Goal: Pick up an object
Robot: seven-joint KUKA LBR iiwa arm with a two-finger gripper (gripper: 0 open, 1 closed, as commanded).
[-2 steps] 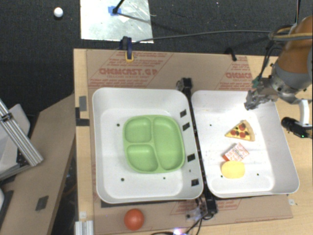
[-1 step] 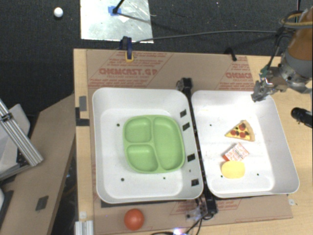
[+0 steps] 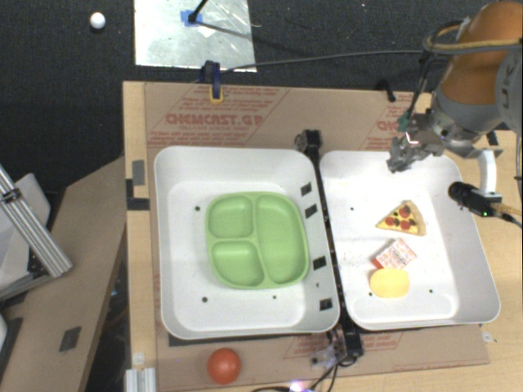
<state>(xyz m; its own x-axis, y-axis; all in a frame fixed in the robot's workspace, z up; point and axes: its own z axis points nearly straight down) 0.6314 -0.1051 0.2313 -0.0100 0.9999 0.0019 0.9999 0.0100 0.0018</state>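
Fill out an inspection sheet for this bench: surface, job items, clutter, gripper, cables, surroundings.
Surface: cardboard-covered bench bearing the left bin and the right bin side by side.
Job's things: pizza slice toy, red-and-white packet and yellow round piece lie in the right bin; the packet touches the yellow piece.
Clutter: green divided tray in the left bin; red ball on the bench in front of the bins.
Gripper: gripper hangs over the right bin's far edge, apart from the toys.
Cables: thin black cable runs across the far side toward the arm.
Surroundings: foil-like sheet, white ball, blue clamp.
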